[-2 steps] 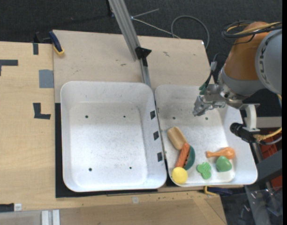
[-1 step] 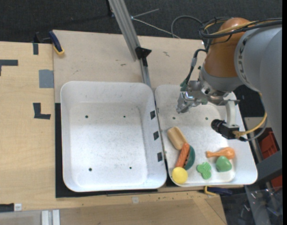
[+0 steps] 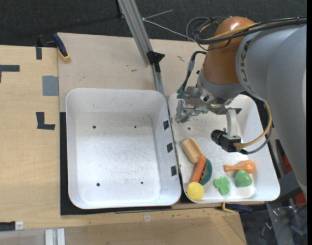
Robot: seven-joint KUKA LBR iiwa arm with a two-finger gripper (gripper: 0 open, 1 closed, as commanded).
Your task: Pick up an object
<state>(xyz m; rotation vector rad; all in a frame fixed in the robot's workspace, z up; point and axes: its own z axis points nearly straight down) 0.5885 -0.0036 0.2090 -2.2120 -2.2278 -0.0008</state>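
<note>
My gripper [image 3: 183, 112] hangs over the upper left part of the right bin [image 3: 265, 152], close to its left wall. Nothing shows in it. Just below it lies a tan loaf-shaped piece [image 3: 191, 148]. Further down the bin are an orange carrot [image 3: 199, 168] lying across a dark green piece [image 3: 208, 172], and a yellow lemon [image 3: 195, 190] at the bottom left corner. An orange drumstick shape [image 3: 240, 166], a green pepper [image 3: 242, 178] and a small light green piece [image 3: 222, 184] sit at the lower right.
The left bin [image 3: 115, 147] stands beside the right one, their walls touching. A slanted metal pole [image 3: 138, 27] rises behind the bins. A black and white fitting [image 3: 225, 137] on the arm hangs over the right bin's middle.
</note>
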